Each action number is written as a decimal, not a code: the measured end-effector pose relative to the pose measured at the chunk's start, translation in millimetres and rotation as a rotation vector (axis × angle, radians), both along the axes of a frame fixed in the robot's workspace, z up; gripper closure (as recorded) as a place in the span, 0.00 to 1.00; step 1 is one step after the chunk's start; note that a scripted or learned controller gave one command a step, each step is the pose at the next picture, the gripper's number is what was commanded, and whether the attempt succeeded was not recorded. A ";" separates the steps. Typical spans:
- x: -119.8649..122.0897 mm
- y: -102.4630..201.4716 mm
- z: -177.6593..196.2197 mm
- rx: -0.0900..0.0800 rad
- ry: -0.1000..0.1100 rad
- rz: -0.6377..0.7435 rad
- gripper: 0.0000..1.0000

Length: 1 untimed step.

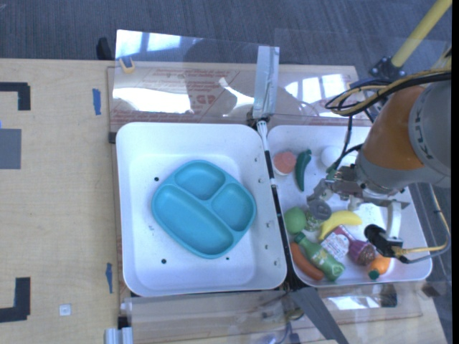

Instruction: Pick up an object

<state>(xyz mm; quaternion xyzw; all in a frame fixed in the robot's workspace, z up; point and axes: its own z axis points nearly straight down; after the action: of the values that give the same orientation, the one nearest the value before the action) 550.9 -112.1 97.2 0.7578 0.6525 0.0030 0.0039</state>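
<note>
I see my arm (412, 131) reaching in from the right, grey casing with the orange band sitting just above and to the right of the pincer (319, 203). The wrist tilts down and leftward. The pincer hangs low at the arm's left end, its metal tip pointing down.

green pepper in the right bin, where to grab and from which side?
Take the dark green chili-shaped pepper across its narrow mid-body, coming straight down from above. It lies flat and elongated along the white right bin, apart from the pile; the round red piece lies close on its left, so probably close along that gap carefully.
</note>
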 end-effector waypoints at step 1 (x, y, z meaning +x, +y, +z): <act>-68.9 -1.8 -9.8 0.000 0.001 0.067 0.00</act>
<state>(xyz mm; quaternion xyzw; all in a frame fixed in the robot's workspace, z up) 482.0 -113.9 87.4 0.7356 0.6775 0.0027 0.0036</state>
